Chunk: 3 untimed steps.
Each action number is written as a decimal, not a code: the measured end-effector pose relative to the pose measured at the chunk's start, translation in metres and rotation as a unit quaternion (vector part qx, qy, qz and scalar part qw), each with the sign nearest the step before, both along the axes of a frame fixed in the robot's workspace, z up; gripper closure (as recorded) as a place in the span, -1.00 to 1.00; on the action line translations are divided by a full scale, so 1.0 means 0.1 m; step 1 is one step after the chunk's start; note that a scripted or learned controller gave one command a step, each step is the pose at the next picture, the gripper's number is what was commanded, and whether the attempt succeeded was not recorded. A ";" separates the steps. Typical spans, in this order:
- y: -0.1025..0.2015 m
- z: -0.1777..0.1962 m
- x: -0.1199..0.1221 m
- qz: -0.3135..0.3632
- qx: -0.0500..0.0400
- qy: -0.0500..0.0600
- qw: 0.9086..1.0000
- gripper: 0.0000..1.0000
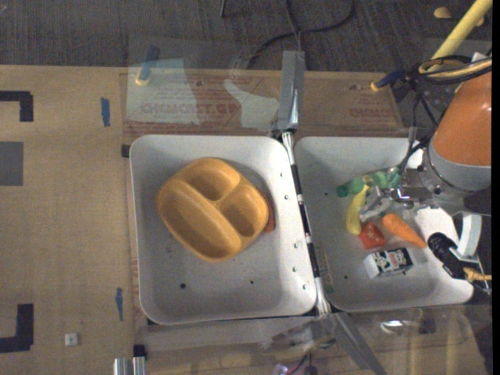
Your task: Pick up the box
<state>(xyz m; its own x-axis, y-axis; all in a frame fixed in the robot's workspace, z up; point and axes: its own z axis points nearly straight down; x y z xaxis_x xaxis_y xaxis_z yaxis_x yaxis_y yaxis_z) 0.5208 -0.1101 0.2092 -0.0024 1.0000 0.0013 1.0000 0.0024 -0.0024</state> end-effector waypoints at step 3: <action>-0.83 0.08 -0.41 0.051 -0.001 -0.002 0.999 1.00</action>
<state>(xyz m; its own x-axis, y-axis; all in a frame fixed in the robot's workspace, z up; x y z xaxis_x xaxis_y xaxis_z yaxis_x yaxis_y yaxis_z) 0.4801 -0.1935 0.2176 -0.1040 0.9946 -0.0014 0.9946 0.1040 0.0012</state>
